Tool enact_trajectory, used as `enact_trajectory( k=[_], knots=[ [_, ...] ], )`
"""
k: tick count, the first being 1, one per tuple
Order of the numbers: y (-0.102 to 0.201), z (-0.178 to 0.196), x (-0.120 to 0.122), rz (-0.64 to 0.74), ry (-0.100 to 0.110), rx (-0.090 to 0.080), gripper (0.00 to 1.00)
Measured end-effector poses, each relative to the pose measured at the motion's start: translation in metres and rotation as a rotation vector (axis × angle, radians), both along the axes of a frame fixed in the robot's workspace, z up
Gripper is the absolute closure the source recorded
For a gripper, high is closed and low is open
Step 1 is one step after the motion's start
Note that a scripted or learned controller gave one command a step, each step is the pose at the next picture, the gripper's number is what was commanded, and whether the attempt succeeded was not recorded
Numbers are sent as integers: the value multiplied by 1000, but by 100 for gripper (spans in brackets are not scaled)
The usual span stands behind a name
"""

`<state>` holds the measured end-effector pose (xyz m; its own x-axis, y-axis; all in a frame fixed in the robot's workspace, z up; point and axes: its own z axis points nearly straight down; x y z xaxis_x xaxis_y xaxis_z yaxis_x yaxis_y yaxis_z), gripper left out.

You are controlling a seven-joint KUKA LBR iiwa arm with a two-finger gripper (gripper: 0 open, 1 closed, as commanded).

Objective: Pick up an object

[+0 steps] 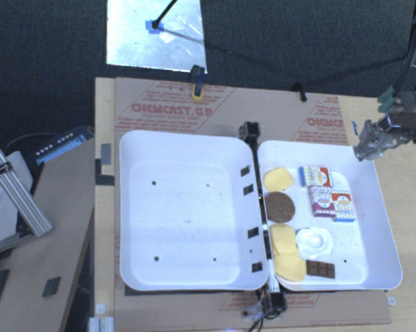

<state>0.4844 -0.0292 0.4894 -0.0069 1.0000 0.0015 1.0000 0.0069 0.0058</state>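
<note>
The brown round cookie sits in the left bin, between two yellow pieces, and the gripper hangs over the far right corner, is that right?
Not quite. The brown round cookie lies in the right bin, not the left one. The rest holds: in the camera view it sits between two yellow pieces, and the gripper hangs over that bin's far right corner.

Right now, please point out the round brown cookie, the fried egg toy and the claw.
Round brown cookie [280, 207]: camera view, its centre.
White fried egg toy [314, 242]: camera view, its middle.
Claw [364, 151]: camera view, between the fingertips.
</note>
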Motion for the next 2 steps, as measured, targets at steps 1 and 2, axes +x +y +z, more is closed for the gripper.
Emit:
enact_trajectory(
  k=[1, 2],
  knots=[
    [34, 48, 2, 1, -2, 0, 100],
    [42, 46, 2, -2, 3, -1, 100]
  ],
)
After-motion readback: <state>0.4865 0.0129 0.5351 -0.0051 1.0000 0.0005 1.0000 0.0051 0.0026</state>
